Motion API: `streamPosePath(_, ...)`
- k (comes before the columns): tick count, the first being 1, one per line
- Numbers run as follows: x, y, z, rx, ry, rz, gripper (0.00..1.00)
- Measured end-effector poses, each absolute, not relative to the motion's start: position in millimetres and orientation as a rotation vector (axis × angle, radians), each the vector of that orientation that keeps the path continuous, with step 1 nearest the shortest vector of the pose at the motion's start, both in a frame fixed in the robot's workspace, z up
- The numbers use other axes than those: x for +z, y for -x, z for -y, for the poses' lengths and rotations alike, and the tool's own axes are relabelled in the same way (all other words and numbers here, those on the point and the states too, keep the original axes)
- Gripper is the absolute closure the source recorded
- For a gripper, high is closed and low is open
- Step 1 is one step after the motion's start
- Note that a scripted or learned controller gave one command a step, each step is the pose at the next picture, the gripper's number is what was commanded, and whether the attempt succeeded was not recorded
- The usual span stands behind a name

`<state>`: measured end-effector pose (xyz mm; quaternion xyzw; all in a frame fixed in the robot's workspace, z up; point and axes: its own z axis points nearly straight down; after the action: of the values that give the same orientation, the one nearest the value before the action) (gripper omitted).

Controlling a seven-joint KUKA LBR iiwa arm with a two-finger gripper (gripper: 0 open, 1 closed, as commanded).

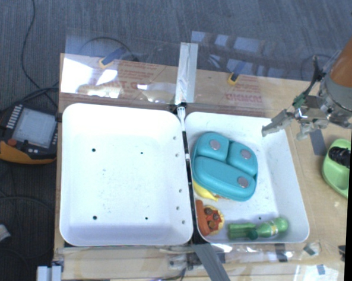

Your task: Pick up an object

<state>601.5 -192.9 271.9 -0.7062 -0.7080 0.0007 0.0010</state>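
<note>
Gripper (290, 123) is hovering open and empty over right white bin's (298, 201) far corner; best descending squarely onto the teal plastic three-button toy (226, 166).

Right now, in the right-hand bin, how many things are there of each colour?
Teal: 1, the big teal container
Green: 1, the green bottle near the front wall
Yellow: 1, a yellow piece peeking from under the container
Orange: 1, a small orange patterned item
Total: 4
</note>
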Motion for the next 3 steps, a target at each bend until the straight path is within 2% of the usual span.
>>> streamPosePath(1,171.8,-647.1,224.1,0.009,2.125,2.314,0.0)
streamPosePath(2,131.7,-608.9,222.5,-0.017,2.032,2.421,0.0)
streamPosePath(3,140.8,-610.1,220.1,-0.023,2.029,2.422,1.0)
